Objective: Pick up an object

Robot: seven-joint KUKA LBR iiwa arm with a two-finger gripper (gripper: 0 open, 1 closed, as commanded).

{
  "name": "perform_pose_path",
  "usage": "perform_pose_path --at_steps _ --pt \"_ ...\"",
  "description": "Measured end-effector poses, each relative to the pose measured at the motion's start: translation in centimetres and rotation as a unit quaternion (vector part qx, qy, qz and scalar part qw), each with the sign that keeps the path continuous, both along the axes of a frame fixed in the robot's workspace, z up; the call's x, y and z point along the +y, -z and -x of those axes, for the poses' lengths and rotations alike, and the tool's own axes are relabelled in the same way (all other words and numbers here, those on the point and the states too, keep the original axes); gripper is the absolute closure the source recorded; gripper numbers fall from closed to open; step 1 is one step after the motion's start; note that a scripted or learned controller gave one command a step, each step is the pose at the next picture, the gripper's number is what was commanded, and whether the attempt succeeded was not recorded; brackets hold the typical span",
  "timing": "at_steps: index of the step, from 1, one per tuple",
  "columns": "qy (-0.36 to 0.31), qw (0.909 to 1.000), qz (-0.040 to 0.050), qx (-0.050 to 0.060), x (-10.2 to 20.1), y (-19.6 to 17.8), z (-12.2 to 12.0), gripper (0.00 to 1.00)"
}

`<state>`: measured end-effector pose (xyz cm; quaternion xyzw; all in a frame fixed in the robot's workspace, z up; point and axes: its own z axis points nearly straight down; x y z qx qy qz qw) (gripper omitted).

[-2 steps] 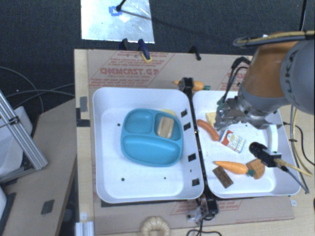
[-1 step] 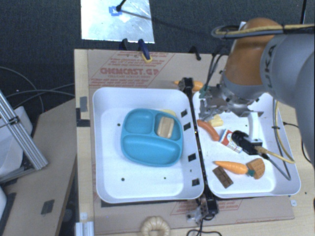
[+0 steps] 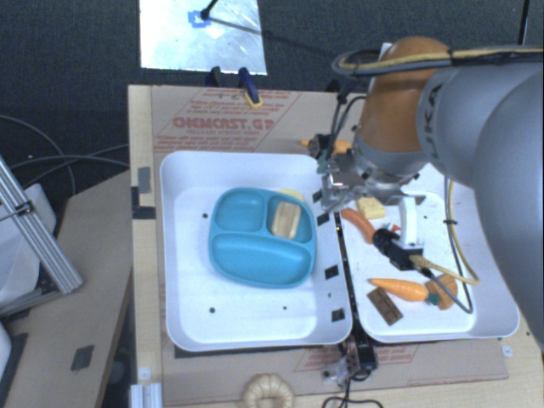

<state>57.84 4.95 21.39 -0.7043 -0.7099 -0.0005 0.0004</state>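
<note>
Gripper (image 3: 333,195), finger state indiscernible, poised beside the carrot (image 3: 358,224) in the right bin (image 3: 484,317), presumably lining up a pick.

carrot (image 3: 398,289) | orange, lying flat | right bin, beside brown block (image 3: 385,305)

There are red letters on the brown cardboard sheet (image 3: 223,119) that lies under the two white bins, at the far side. The big word looks like "CHEMCAST GP", but it is blurry, so some letters may be wrong. Smaller red lines sit above and below it, too tiny to read. More small red print shows on the near edge, also unreadable.
</note>
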Motion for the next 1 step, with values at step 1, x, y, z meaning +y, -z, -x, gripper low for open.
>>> perform_pose_path --at_steps 1 --pt "0.001 1.0 0.0 -0.001 0.89 -1.64 -0.28 1.0"
